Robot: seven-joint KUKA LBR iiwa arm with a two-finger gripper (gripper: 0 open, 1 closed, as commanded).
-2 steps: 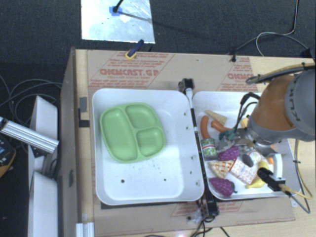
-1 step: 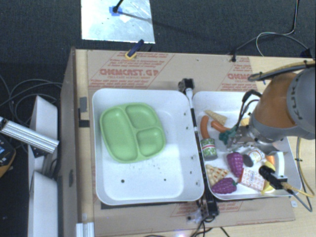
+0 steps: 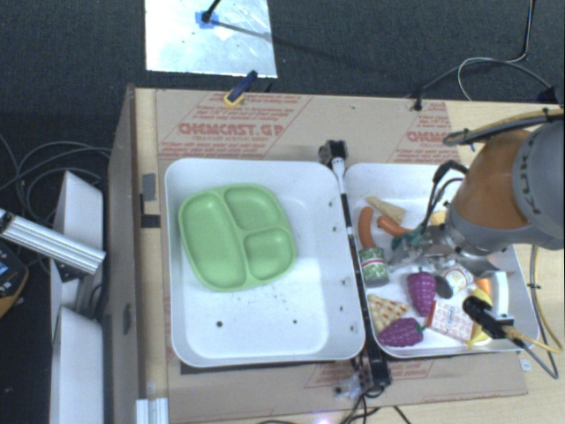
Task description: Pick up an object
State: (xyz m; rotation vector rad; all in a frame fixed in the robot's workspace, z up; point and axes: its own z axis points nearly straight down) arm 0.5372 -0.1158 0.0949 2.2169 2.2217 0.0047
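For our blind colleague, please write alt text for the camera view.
The grey arm's tool is low in the right bin, among toy food: a hot dog, a small can, purple grapes. The left bin holds a green divided plate.

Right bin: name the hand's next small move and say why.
Probably a short, straight descent. The hand hovers low over the right bin, amid toy food: a small green-labelled can just to its left, an orange carrot piece above and purple grapes below. Whether anything is gripped is unclear.
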